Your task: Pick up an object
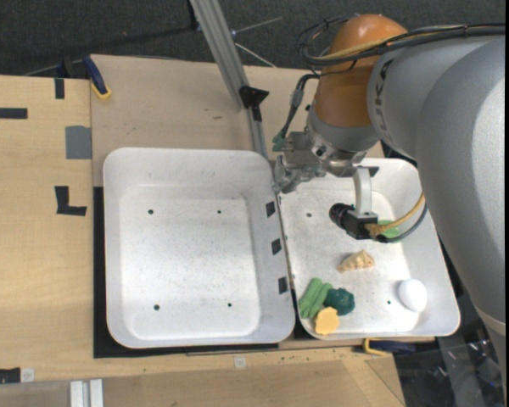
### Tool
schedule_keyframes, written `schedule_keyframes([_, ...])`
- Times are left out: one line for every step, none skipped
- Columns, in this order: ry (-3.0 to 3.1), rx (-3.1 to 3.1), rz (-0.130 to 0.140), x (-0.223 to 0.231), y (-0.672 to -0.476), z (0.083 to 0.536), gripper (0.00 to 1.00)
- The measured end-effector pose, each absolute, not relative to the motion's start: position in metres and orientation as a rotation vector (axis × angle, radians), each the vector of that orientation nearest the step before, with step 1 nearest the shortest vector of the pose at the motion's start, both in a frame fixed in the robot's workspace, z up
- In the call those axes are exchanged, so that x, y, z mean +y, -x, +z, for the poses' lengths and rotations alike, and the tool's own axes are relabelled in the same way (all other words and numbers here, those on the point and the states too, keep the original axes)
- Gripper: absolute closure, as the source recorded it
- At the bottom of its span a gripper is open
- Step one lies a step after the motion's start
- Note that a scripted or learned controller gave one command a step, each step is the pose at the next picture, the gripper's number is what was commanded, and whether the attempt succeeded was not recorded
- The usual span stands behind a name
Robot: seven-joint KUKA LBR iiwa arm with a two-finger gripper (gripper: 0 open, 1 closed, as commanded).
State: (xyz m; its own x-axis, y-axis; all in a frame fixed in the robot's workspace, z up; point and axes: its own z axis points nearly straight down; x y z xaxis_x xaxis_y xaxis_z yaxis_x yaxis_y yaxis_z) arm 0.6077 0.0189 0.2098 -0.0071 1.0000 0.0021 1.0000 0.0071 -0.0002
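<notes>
Grey and orange metal takes up the upper right: we see the big grey KUKA arm (458, 134) w/ its orange band reaching in from the right, wrist over the back left corner of the right shallow white plastic bin (382, 312). Its claw (287, 176) sits right at that bin's back left edge, near the dividing rims between the two bins. We can't tell how far open the claw is, nor see anything gripped in it; the tip is too small and cluttered to read.

Objs in the right bin: a small tan crumpled piece (356, 262) approx mid-bin; a green ribbed soft toy (314, 298) near the front left edge, touching a dark teal lump (343, 300); a yellow foam-like chunk (327, 320) just in front of those, close to the front rim; a white round ball (411, 294) near the front right corner. All lie well apart from the claw. A black cylindrical fitting (349, 219) w/ green and yellow cables hangs off the wrist above the bin's middle.

Room to move: we see bare bin floor between the claw and the front objs, esp. along the left wall. The left shallow white plastic bin (187, 244) has only a speckled floor showing. Both bins rest on the tan wooden surface (34, 253), marked w/ black tape pieces. A silver slanted metal pole (225, 49) comes down to the bins' back junction, just beside the claw.
</notes>
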Motion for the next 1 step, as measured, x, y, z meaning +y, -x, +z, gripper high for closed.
schedule_keyframes([2.210,-2.229,-0.001,0.0828,-0.6076,0.2141,1.00])
